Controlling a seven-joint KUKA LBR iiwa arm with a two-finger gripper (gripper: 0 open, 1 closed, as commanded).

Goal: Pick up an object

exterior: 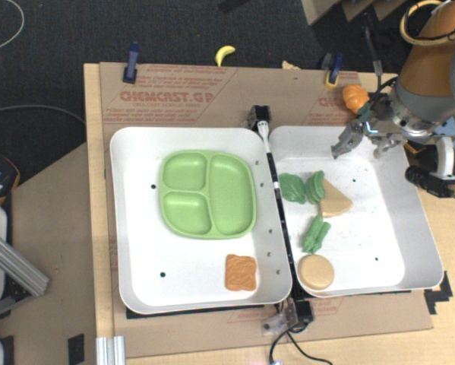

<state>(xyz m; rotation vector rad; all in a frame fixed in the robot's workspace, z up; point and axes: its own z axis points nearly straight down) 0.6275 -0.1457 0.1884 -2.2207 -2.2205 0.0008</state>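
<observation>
In the right bin (394, 226) lie green leafy toy pieces (301, 188), a tan wedge (334, 202), a green pod (315, 234) and a round tan cookie (316, 272). The left bin (136, 226) holds a green divided plate (209, 194) and an orange waffle piece (241, 272). My gripper (362, 139) hangs over the far part of the right bin, up and to the right of the green pieces, with its fingers spread apart and nothing between them.
An orange toy (355, 97) rests on the cardboard behind the right bin. A yellow banana (225, 54) lies at the board's far edge. Blue clamps (131, 63) hold the cardboard. A black bar (269, 169) divides the bins.
</observation>
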